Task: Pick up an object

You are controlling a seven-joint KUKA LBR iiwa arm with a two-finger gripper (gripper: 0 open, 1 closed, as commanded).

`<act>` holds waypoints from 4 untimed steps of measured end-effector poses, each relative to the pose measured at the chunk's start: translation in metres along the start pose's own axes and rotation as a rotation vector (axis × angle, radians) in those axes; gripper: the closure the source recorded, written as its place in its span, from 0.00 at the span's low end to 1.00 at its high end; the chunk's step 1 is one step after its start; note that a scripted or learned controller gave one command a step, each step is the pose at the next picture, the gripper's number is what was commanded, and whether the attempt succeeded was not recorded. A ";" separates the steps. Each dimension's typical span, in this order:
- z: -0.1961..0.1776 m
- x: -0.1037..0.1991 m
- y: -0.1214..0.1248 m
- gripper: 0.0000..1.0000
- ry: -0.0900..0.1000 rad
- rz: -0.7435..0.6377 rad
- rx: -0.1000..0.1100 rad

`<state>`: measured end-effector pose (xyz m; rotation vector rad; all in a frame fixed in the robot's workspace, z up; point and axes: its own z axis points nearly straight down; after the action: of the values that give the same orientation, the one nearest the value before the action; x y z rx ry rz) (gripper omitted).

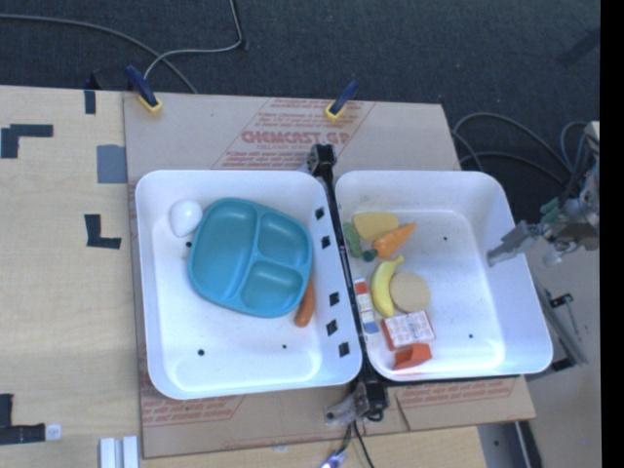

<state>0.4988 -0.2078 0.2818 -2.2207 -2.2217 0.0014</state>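
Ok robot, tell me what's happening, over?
Gripper at right bin's right rim, holding nothing. Banana and other toys sit at the bin's left side. Path clear.

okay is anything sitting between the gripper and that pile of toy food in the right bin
Nothing visible. The gripper is at the right bin's right rim, and bare white floor runs from there to the banana and round tan piece.

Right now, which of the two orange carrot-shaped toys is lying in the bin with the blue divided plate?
The darker orange carrot toy at the blue divided plate's lower right edge, in the left bin. The brighter carrot lies in the right bin.
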 end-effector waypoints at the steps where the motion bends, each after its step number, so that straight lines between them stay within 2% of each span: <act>1: 0.137 0.076 0.024 0.00 0.002 -0.001 0.002; 2: 0.195 0.075 0.075 0.00 0.000 -0.001 -0.004; 3: 0.195 0.088 0.168 0.00 -0.003 -0.003 0.012; 4: 0.196 0.114 0.170 0.00 -0.002 -0.001 -0.001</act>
<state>0.6685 -0.0941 0.0852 -2.2209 -2.2243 0.0017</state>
